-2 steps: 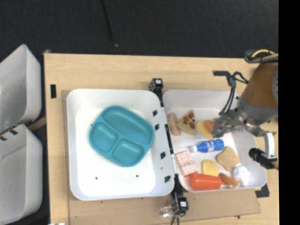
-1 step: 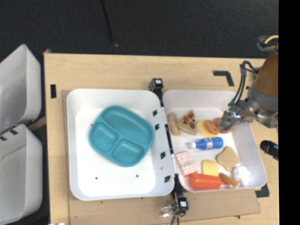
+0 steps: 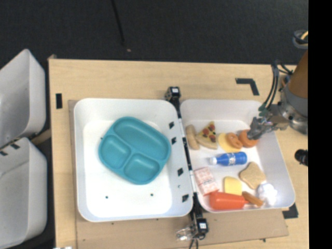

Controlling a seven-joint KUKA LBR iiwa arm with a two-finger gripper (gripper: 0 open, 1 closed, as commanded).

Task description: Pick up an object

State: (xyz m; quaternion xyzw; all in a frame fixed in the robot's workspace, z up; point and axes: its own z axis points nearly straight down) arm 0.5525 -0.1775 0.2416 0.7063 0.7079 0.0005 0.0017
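camera view: wooden bench (image 3: 129, 79) on dark floor (image 3: 181, 19), fingers (image 3: 255, 131) state unclear

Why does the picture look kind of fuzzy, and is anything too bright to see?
In the camera view everything is a bit soft, so small things like the pizza slice lack crisp edges; the white bins are bright but show no harsh glare; the teal tray casts only a faint shadow; the gripper is blurry, too small to read.
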